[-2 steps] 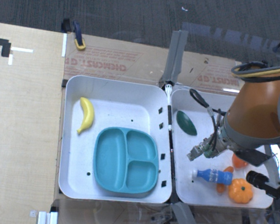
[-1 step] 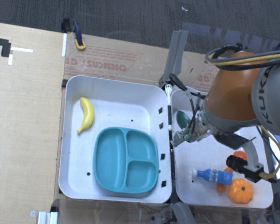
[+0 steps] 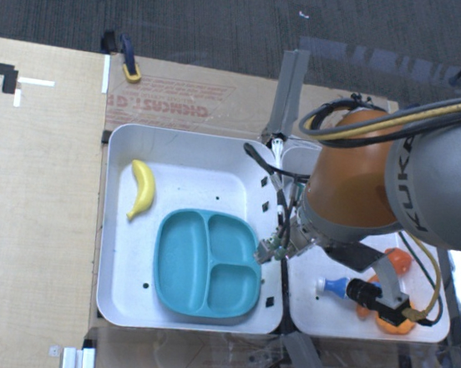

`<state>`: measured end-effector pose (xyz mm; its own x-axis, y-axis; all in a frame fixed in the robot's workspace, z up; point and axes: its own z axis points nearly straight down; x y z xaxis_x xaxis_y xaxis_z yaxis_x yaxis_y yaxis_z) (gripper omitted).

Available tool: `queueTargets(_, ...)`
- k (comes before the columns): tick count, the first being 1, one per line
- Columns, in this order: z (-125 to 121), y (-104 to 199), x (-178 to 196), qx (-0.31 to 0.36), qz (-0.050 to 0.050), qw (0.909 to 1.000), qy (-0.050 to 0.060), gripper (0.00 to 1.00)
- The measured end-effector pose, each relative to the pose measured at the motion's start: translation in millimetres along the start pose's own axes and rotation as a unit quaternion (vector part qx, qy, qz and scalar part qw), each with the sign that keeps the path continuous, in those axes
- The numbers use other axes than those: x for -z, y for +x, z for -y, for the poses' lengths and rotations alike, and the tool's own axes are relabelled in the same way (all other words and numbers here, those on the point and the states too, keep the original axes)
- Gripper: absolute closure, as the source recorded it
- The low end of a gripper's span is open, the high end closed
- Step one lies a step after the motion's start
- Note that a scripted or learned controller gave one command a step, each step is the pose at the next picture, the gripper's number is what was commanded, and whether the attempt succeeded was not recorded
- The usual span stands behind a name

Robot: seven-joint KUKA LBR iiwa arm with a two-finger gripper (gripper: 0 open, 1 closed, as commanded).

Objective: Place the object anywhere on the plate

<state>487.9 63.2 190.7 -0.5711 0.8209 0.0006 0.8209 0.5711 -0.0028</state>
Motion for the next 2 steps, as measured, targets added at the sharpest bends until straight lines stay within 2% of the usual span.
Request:
queueTargets(1, -5.2, -124.4, 0.5, 0.051, 0.001, 0.9987, -0.001, 1.00)
queueTargets(2, -6.4, -30.8, 0.3, 0.063, 0.000, 0.9980, 0.000, 1.00)
